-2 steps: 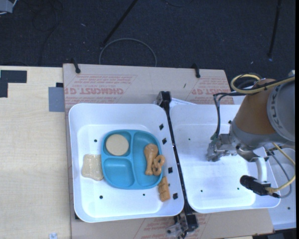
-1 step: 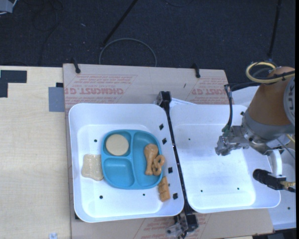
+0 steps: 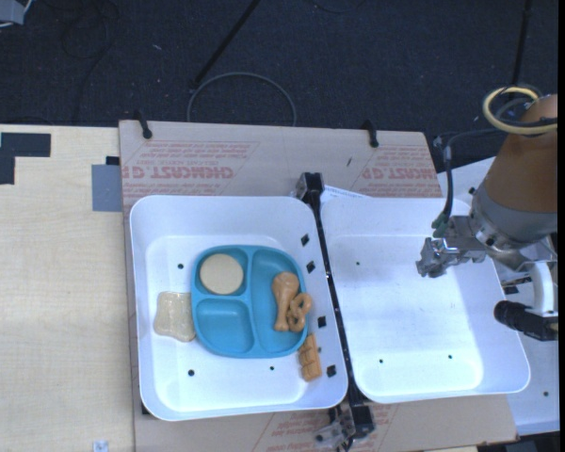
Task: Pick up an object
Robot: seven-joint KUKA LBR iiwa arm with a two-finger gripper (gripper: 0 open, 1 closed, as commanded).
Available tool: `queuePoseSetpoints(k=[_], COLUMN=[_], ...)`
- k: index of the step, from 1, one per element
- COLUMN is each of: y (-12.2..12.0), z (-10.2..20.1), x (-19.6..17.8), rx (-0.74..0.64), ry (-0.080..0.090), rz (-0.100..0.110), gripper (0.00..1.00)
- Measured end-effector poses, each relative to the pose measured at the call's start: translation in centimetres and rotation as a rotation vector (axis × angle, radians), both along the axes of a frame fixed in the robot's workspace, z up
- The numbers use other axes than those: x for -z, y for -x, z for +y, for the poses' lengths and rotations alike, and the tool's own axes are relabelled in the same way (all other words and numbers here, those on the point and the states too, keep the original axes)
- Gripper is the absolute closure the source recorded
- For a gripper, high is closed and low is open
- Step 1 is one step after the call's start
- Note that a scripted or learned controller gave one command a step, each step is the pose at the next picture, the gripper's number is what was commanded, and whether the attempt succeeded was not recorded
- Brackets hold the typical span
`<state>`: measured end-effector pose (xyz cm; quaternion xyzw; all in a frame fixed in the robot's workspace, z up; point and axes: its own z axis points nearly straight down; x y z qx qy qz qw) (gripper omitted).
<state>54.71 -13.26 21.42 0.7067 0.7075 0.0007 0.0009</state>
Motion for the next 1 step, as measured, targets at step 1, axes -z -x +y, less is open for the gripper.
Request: queuePoseSetpoints(k=[1], y=[-0.02], z=[-0.11], x=[-0.93], rx=[0.001], ry=[-0.001], rz=[0.003], gripper=[1.00])
